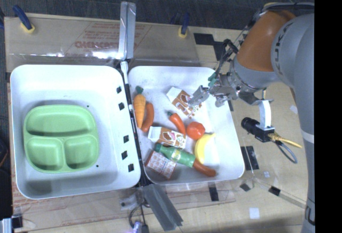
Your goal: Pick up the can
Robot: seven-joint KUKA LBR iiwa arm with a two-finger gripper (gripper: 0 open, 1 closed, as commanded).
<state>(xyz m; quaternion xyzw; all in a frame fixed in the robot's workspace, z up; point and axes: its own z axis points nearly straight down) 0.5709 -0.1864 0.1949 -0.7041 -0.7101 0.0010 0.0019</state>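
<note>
Gripper (201, 94) of the grey arm hangs low over the upper right part of the right shallow white bin (231, 165), and whether it is wide or narrow cannot be told from this slant; nothing is seen held in it. Just beside its tip, toward the view's left, lies 1 small brown-and-white carton (180, 100). Below the gripper sit 1 round red tomato (195, 130) and 1 yellow banana-like fruit (201, 146). The brown-labelled can (160, 164) lies well apart from the gripper, down and to the left near the bin's lower left corner, touching 1 green plastic bottle (177, 155). Farther left, 1 green 3-part tray (60, 139) rests in the left white bin (21, 79).
</note>
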